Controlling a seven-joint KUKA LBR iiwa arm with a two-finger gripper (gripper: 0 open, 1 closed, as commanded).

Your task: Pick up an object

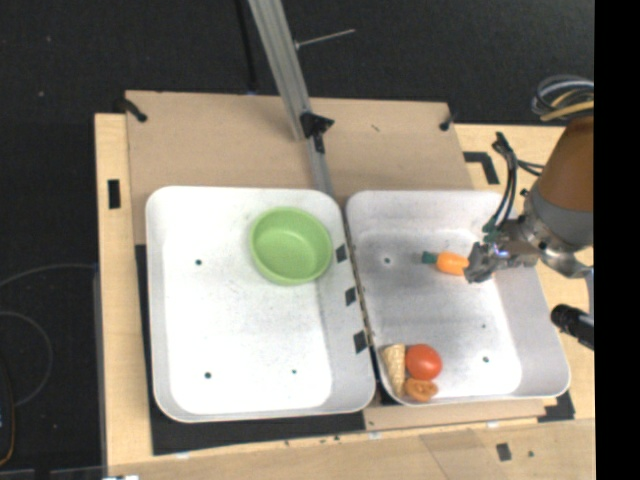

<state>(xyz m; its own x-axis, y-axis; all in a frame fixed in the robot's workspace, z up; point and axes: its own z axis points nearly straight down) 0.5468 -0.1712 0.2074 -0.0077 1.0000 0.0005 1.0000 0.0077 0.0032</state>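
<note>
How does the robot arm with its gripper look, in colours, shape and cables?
The grey robot arm has a rounded orange band above the wrist. Dark cables loop beside it toward the small dark metal gripper, and pale cables curl above the orange part.

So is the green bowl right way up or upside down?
Right way up. The green bowl shows its hollow inside and its round rim facing up, and it sits flat in the left bin. Nothing is inside it.

Right bin [500, 368] floor lay mostly open at centre and far left; carrot [447, 262] sat just beside gripper [478, 268]; tomato [424, 361] cluster crowded near-left corner; green bowl [291, 246] blocked left bin [200, 368] far-right part.
</note>
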